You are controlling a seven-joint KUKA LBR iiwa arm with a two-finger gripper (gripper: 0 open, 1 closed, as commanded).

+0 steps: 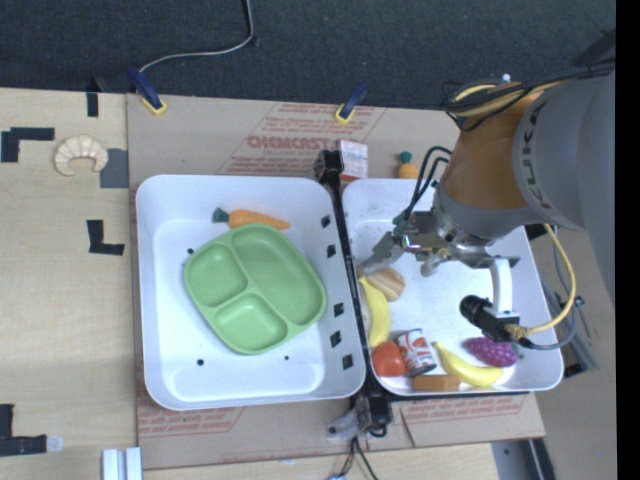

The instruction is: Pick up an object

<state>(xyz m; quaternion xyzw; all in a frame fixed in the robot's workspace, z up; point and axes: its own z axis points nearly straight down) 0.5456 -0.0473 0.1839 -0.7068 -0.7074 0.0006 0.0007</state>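
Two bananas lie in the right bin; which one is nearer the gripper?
The banana along the bin's left wall, just below the gripper. The other banana lies at the front edge, beside the purple grapes.

Toy foods (440, 353) loose along right bin's (540, 373) front & left.

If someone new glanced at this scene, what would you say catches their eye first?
Probably the big grey and orange arm reaching over the right bin, its hand low above a yellow banana. Next, the green divided plate in the left bin, with a toy carrot beside it.
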